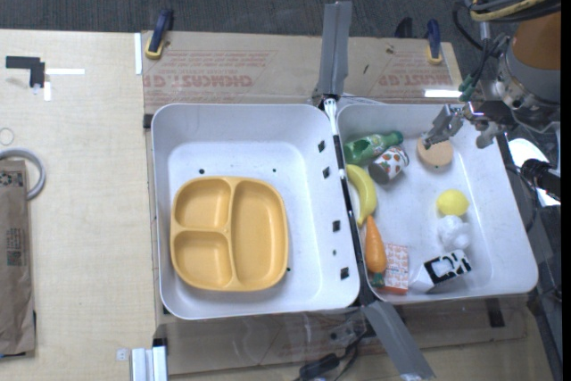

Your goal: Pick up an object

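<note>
So you've got the counter (71,147) carrying two shallow white bins side by side. The left bin (223,134) holds one big thing, a smooth yellow plastic plate (230,233) with three compartments. The right bin (500,219) is the crowded one. A green bottle (373,144) lies near the far left corner, long axis running left-right. A banana (360,192) and a carrot (375,247) sit along the left wall, both pointing roughly front to back. Between the bottle and the banana is a rounded strawberry-looking toy (389,164). A round tan wooden disc (435,154) sits just right of it, and the tool (443,128) is right at its far edge; you can't tell how far open the tool is or whether it has hold of anything. Nearer the front: a yellow lemon (452,202), a white lumpy thing (454,234), a black-and-white item (447,267), and an orange packet (396,269).
</note>
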